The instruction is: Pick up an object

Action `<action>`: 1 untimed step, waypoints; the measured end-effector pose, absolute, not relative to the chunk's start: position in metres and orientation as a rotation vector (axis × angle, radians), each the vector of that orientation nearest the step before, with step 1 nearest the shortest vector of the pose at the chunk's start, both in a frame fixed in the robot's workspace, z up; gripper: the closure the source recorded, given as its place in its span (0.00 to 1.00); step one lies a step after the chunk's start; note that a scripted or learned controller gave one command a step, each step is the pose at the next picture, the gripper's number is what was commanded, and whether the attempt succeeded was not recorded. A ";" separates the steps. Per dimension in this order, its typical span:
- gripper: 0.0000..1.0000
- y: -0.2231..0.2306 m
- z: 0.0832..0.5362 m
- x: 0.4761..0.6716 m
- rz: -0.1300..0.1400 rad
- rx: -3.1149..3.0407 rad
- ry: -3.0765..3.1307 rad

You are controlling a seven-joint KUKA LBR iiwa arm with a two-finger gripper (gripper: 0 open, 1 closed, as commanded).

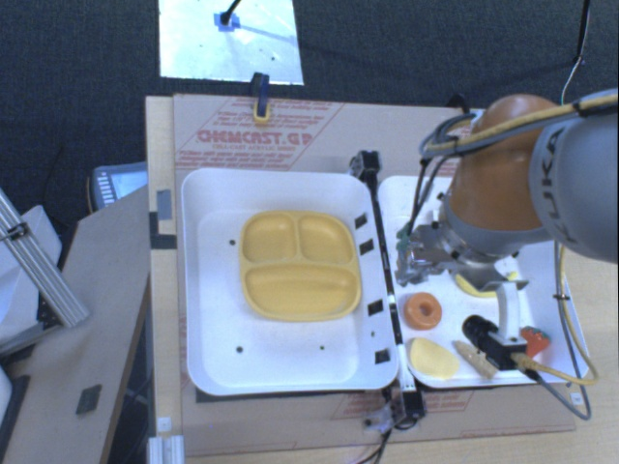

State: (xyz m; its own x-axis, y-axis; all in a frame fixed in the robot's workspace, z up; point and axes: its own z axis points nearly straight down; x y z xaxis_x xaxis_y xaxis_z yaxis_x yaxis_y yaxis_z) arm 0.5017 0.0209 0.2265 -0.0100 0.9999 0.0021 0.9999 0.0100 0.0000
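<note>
So, the end effector (411,262) is seen low over the right bin (397,196), close to its left wall. Whether it's open or shut, or has hold of anything, can't be made out from this angle. An orange ring (423,309) is laid just in front of it, with a pale yellow slice (433,358) nearer the front corner. A small red thing (535,338) is tucked by the right wall. The left bin (208,356) is taken up by a yellow divided plate (295,264). Both bins are carried on the bench (162,298).

A divided plate (295,264) lies centred in the left bin (208,220). In the right bin (395,206), a ring (422,309) lies just behind a disc (433,358).
</note>
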 end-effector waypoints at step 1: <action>1.00 0.075 0.234 0.501 -0.004 -2.209 -2.233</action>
